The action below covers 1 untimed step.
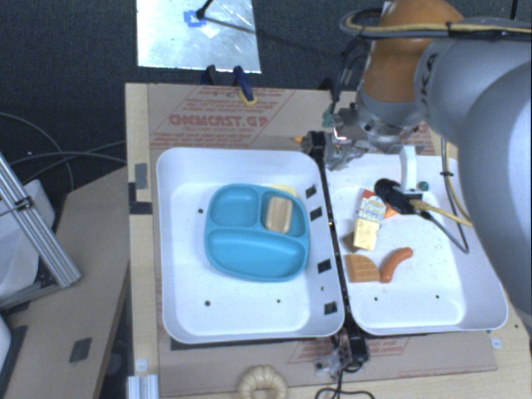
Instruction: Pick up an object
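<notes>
The right bin [440, 306] holds a yellow wedge with a colourful label [366, 224], a tan square cracker [362, 267] and an orange-red sausage [396, 261], all lying close together near its left side. My gripper [337, 150] hangs over the far end of the divider between the two bins, behind these items and apart from them. In the left bin [191, 306] sits a blue divided plate [245, 252] with a tan bread slice [278, 215] in its upper right compartment. A yellow piece [285, 190] peeks out behind the plate.
The grey arm with its orange band [407, 32] fills the upper right and overhangs the right bin's far side. A silver sheet [195, 23] lies beyond the bins. A beige ring [264, 382] rests on the bench in front.
</notes>
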Each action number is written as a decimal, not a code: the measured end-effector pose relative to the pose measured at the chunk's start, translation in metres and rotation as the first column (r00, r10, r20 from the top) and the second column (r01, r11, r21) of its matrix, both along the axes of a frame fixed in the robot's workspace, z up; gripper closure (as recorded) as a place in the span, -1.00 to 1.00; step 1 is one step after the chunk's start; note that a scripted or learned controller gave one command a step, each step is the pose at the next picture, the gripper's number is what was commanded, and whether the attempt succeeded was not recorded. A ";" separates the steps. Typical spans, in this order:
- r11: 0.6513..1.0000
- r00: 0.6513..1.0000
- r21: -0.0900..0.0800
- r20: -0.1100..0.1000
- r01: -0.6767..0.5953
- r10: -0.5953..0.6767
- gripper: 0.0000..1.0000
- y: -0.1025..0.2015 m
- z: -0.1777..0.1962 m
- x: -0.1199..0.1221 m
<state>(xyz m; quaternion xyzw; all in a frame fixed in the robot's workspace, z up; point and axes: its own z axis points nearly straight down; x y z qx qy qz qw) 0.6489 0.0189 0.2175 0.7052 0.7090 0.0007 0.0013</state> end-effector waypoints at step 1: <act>1.000 1.000 0.001 -0.001 -0.001 0.001 1.00 0.002 0.016 0.002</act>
